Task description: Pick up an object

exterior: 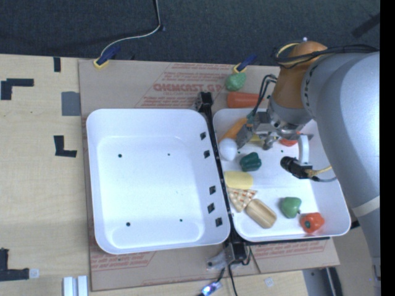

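Observation:
My gripper (256,140) hangs over the upper part of the right bin (330,193), open, with nothing between its fingers. Just below it lies a dark green pepper (250,161). A white egg (228,148) sits to its left by the bin's wall, and an orange carrot (235,128) lies at its upper left. A small red piece (287,142) peeks out on its right side. Further down the bin lie a yellow block (238,179), a waffle wedge (242,196), a bread roll (261,213), a light green pepper (290,206) and a red pepper (312,222).
The left bin (148,177) stands beside the right one, with a black divider (213,159) where they meet. A green toy (236,81) and a red-orange toy (242,99) lie on the cardboard behind the right bin. The arm (345,116) covers the bin's right side.

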Robot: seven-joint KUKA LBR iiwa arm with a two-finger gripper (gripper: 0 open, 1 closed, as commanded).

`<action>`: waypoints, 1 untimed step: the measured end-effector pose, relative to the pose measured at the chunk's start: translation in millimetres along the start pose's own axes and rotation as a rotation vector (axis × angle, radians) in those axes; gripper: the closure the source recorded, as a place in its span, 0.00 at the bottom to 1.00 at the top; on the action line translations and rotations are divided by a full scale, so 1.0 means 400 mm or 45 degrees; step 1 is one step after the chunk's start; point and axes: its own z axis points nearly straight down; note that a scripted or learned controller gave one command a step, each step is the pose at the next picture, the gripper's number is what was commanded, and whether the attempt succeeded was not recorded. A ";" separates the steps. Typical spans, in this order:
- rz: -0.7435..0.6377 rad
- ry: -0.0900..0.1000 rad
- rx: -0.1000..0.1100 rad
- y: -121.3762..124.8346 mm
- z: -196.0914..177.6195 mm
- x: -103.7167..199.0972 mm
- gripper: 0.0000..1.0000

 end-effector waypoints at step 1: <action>-0.003 0.018 0.032 0.026 0.007 0.042 0.00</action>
